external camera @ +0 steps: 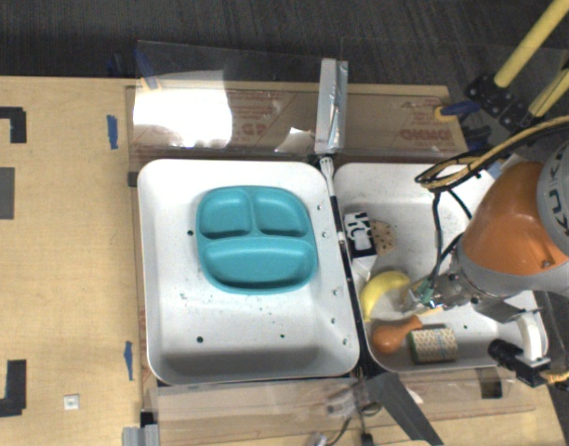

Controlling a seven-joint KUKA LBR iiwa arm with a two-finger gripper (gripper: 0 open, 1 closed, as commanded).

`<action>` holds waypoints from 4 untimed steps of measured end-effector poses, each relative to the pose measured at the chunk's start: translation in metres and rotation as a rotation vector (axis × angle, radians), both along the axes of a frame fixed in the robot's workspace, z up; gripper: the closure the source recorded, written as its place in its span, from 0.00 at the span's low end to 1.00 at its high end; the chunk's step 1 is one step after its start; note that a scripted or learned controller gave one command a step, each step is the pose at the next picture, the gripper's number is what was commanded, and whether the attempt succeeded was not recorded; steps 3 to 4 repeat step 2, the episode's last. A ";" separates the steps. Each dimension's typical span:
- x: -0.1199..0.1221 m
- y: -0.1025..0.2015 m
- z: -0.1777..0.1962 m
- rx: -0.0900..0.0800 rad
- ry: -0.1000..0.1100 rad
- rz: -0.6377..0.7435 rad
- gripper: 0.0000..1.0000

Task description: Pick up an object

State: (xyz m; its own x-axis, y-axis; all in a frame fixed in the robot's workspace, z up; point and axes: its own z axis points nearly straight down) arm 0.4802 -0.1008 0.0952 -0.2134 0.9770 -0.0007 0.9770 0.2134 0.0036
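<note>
Camera view: gripper (431,295) is lowered beside a yellow object (385,289) in the right bin (396,186); nothing is seen lifted; finger state cannot be told.

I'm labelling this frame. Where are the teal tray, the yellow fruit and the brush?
teal tray (257,237): camera view, ridge between its compartments.
yellow fruit (383,289): camera view, its rounded top.
brush (431,343): camera view, its bristle head.

A tan wooden bench (52,277) with black markings sits before dark grey carpet (219,7).
</note>
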 end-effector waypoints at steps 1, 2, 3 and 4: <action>0.001 0.026 0.091 0.000 -0.001 -0.031 1.00; 0.031 0.013 0.095 -0.001 0.001 0.105 1.00; 0.031 0.013 0.095 -0.001 0.001 0.105 1.00; 0.031 0.013 0.095 -0.001 0.001 0.105 1.00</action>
